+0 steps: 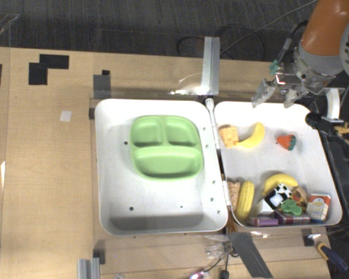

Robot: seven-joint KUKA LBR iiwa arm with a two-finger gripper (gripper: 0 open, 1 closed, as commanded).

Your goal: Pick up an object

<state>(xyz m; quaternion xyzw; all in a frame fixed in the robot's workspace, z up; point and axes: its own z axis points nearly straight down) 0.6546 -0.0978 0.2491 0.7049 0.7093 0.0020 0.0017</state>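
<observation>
My gripper (276,97) hangs over the far edge of the right bin (314,150), its two fingers spread apart with nothing between them. Below it in that bin lie a yellow banana (253,137) beside an orange-yellow block (228,136), and a red strawberry toy (286,142) to the right. At the bin's near end sit a corn cob (245,199), a second banana (279,182), a black-and-white item (277,199) and several small packaged toys (317,207).
The left bin (113,156) holds a green divided plate (165,146). A metal post (211,65) stands at the far end of the divider between the bins. Cables run along the right side of the bench.
</observation>
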